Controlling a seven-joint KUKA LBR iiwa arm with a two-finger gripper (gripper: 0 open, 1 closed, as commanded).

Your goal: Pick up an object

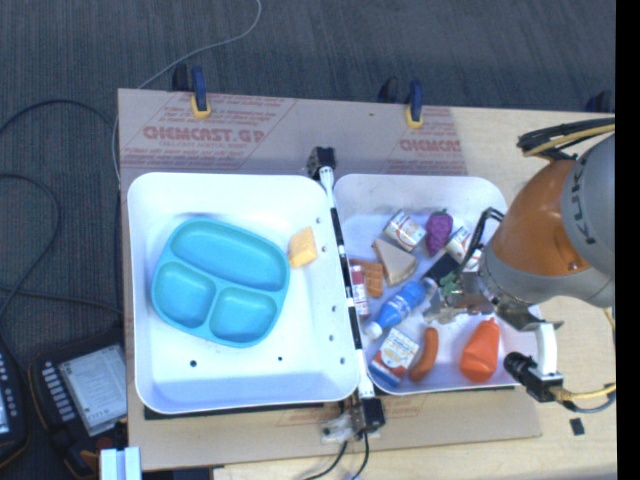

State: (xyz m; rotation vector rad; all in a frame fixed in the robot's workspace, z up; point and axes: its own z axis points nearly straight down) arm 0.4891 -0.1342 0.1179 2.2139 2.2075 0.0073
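The right bin [420, 184] holds a jumble of small items. Among them are a blue bottle [400, 306], a small can [404, 230], a purple toy [438, 231], a tan wedge [395, 259], a red sausage [424, 354], an orange bottle-shaped toy [481, 349] and a labelled packet [397, 349]. My gripper [452, 290] hangs low over the middle of this bin, just right of the blue bottle and above the sausage. The arm's orange band [540, 240] hides the bin's right side.
In the left bin [160, 388] lie a blue divided plate [220, 280] and a yellow block [303, 247] near the divider. Blue-and-yellow clamps [199, 90] hold the board's far edge. Cables run over the floor at the left.
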